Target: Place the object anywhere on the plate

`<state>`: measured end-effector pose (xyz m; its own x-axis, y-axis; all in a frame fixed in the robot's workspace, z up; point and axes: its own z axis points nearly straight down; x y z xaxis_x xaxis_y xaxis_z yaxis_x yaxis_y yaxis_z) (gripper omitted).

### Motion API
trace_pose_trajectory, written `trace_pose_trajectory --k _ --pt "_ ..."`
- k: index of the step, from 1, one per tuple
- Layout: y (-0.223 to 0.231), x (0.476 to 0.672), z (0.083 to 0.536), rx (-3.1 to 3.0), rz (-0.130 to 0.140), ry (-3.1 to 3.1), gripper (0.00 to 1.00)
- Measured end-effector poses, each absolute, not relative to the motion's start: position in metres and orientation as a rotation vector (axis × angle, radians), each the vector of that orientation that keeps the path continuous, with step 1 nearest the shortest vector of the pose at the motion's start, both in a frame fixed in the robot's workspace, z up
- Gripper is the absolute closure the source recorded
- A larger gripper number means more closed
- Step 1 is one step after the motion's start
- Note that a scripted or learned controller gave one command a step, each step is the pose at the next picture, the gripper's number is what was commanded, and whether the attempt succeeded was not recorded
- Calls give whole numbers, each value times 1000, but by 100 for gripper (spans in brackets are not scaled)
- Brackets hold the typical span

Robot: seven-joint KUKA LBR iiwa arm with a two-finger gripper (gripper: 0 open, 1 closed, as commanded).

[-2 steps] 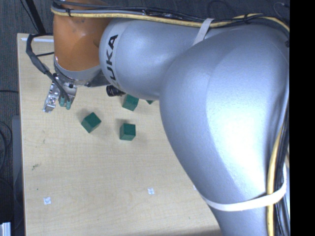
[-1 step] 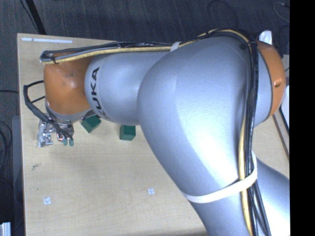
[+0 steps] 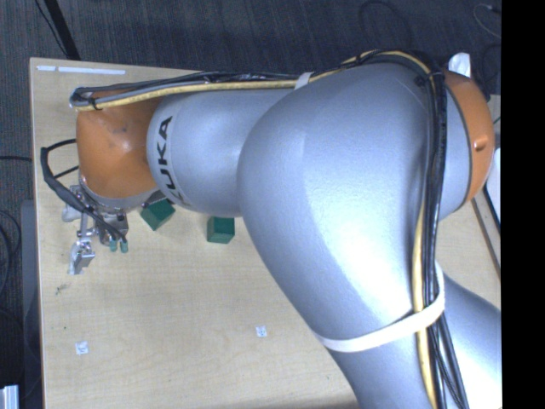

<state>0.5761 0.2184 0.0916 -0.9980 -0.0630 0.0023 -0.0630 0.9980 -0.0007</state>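
At the fingers: the fingers (image 3: 100, 254) hang low over the surface (image 3: 170, 331), their two prongs looking spread apart with bare wood between them; they grasp nothing.
Just right of the fingers: a green block (image 3: 157, 215) lies tilted on the surface, partly tucked under the wrist, close to the fingers but apart from them.
Further right of the fingers: a second green block (image 3: 220, 229) sits square on the surface, at the edge of the arm (image 3: 341, 186).
Task's thing: by my judgement one of these two blocks, most likely the nearer; either way it rests on the surface, not lifted.
Above the fingers: the orange band (image 3: 111, 147) and the grey arm lean far across, which suits a reach down to this spot.
Why released: I judge the fingers are spread because a grasp is about to be tried or has missed; I cannot tell which.
Next need: shift the fingers right to straddle the tilted block, then clench.
Risk: its tilt may let it slip from the prongs.
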Motion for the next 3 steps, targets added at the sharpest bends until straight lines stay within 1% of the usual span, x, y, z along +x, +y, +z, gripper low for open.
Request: trace_pose_trajectory --k 1,2,3 --pt "178 594 212 -575 1 -3091 0" --pt "218 638 250 -156 -1 -3142 0" --pt "218 565 153 -176 2 -3135 0"
